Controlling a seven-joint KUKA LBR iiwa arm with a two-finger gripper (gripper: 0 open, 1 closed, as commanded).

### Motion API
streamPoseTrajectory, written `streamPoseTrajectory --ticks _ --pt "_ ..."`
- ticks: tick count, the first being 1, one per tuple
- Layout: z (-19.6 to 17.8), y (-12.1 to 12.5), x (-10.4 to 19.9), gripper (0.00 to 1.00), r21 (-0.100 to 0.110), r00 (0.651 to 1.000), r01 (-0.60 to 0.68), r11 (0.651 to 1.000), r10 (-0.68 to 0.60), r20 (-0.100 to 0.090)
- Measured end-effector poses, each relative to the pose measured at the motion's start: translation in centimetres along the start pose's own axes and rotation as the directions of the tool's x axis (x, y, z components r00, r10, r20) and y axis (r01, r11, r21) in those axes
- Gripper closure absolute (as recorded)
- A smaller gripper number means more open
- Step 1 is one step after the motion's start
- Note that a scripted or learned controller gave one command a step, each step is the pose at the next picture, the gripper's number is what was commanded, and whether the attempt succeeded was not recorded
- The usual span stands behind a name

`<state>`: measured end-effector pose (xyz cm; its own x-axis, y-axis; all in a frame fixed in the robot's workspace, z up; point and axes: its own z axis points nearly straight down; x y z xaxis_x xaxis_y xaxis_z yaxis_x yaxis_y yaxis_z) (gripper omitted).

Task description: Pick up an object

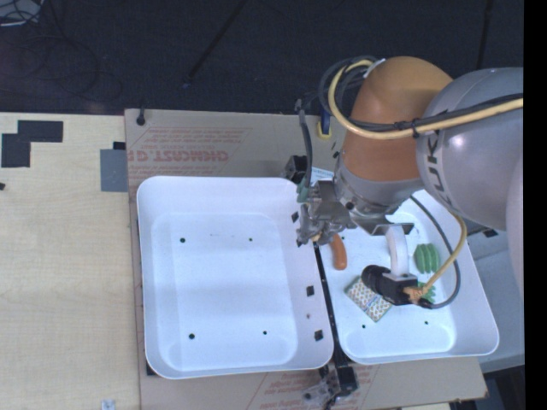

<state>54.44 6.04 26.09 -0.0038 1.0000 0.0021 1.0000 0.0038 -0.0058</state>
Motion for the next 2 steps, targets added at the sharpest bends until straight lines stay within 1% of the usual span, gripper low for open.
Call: streamPoseTrajectory --ticks 1,2 --pt "-1.6 5.5 6.5 1.0 -0.008 1.0 0.001 1.0 -0.001 0.002" --pt "-10.0 -0.1 -1.7 1.0 -0.01 1.0 -0.01 1.0 0.01 0.003"
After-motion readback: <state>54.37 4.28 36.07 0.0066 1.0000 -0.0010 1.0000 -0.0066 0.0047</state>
